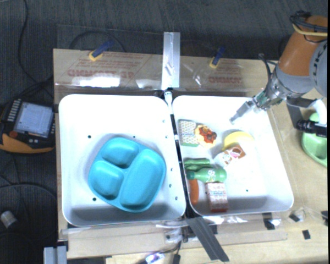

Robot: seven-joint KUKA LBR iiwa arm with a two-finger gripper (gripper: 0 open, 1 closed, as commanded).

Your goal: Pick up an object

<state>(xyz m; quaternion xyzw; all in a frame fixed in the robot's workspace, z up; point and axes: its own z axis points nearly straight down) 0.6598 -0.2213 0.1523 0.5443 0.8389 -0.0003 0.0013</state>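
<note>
The gripper (239, 113) hovers over the right bin's (264, 199) far side, above and apart from the yellow object (237, 138); nothing shows between its fingers, and their spacing cannot be told; the approach is in hand; next it must descend onto a chosen item.

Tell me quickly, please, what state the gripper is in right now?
Gripper: poised over the right bin, above the yellow object, holding nothing visible; open or closed cannot be told.

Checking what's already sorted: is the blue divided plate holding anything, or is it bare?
Bare. The blue plate in the left bin shows plain blue in all its compartments.
</note>
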